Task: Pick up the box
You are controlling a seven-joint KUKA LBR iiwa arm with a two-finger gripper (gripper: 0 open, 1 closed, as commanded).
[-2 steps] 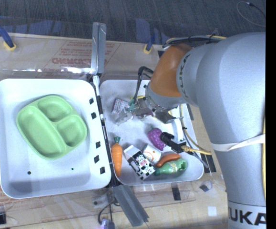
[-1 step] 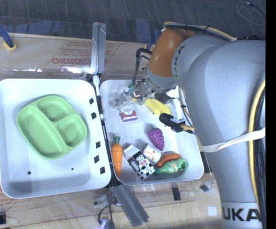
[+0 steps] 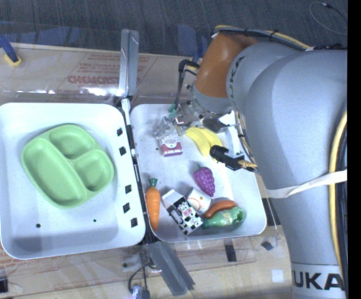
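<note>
On the left, a white bin [image 3: 5, 167] with a green divided plate [image 3: 68, 164] lying flat in it. Across the divider, in the right bin [image 3: 144, 120], a carrot [image 3: 153, 208] against the left wall, pointing toward the near edge. Just right of that and toward the far wall, the box [image 3: 171, 146]: small, red and white, lying flat on the bin floor, apart from its neighbours. Looks nearly square from above, so no clear long axis to line up with. Directly beyond it, close over its far edge, the gripper [image 3: 171, 121]; cannot tell how far open, and nothing seen held in it. Judging by this, only a short drop toward the near side needed to come onto the box, with little sideways correction. At the near edge, a black-and-white patterned carton [image 3: 185, 213], well apart from the gripper and a less likely target. Right of the box, a banana [image 3: 200, 138], near enough to be nudged on the descent. Further down, purple grapes [image 3: 204, 180], then a red and green pepper pair [image 3: 224, 214] in the near right corner. Rightmost, the grey arm [image 3: 292, 123], reaching in over the bin's far right corner.
</note>
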